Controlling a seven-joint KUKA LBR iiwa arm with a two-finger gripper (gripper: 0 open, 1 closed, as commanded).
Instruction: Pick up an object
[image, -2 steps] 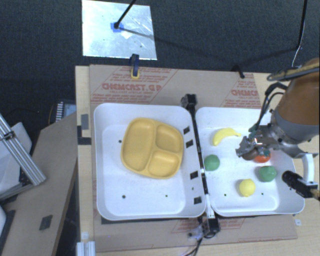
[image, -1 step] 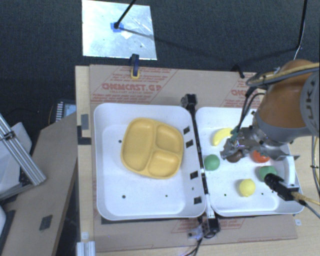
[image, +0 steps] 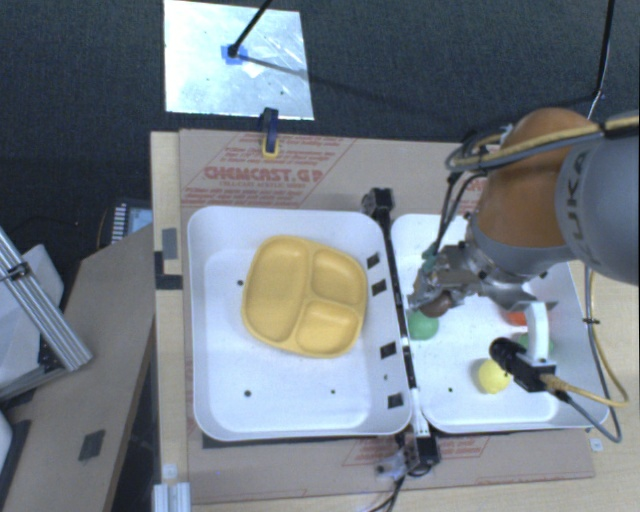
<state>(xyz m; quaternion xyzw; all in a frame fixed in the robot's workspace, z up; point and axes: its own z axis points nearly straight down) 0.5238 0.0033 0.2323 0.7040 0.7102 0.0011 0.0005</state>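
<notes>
My gripper (image: 432, 296) hangs over the left part of the right bin (image: 455, 400), directly above a green ball (image: 424, 327) that peeks out beneath it. A yellow ball (image: 490, 376) lies nearer the front of the same bin, beside a black part of the arm. A small red-orange object (image: 516, 319) shows to the right of the gripper, partly hidden by the arm. I see nothing clearly held between the gripper parts.
A yellow divided plate (image: 303, 294) sits in the left bin (image: 230, 400). A black divider with clips (image: 392, 300) runs between the bins. The arm's orange band (image: 535, 180) covers the right bin's back. Cables trail at the right.
</notes>
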